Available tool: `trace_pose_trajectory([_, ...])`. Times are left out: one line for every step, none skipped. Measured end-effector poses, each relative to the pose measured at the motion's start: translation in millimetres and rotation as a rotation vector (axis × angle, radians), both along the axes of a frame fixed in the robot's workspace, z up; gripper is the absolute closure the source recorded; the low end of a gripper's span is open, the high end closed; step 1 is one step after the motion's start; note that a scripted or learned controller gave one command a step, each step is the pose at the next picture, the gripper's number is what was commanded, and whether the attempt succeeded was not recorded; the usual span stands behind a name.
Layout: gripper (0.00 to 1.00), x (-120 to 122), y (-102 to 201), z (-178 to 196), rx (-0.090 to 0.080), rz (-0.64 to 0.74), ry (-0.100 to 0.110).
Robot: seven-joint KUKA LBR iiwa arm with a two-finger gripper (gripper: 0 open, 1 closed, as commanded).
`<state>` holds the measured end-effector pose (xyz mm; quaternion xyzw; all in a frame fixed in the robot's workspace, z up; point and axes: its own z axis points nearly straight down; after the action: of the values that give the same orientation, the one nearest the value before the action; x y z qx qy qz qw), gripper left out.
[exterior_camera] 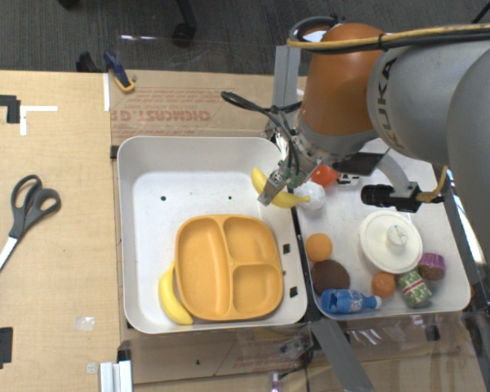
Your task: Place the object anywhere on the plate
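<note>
Bench has two white bins side by side; the left bin point(139, 243) holds the orange sectioned plate point(229, 268), with a second banana point(170, 299) tucked under the plate's left edge. Your gripper point(279, 184) sits over the divider between the bins, fingers pinched on a yellow banana point(284, 194) that hangs just beyond the plate's far right corner, not yet over it. Watch the grip: it looks like it catches the banana off-centre, one end sticking toward the left bin and the other toward the right, so the fruit could swing or slip out mid-move and drop on the bin floor or the divider. Release too early and it lands beside the plate, not on it. Banana is long against the plate's compartments, so it may bridge a rib and roll off the rim. The right bin point(453, 292) is crowded: white lidded pot point(392, 239), orange ball point(318, 246), brown ball point(330, 276), blue bottle point(347, 302); keep the wrist from sweeping them. I'd judge the carry about half done
</note>
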<state>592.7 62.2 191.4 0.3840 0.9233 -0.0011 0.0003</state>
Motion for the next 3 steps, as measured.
trace_pose_trajectory([1.0,-48,48,50,0.002,0.092,-0.001])
trace_pose_trajectory([1.0,-114,95,106,0.001,0.07,-0.001])
trace_pose_trajectory([1.0,-115,109,110,0.0,0.268,0.001])
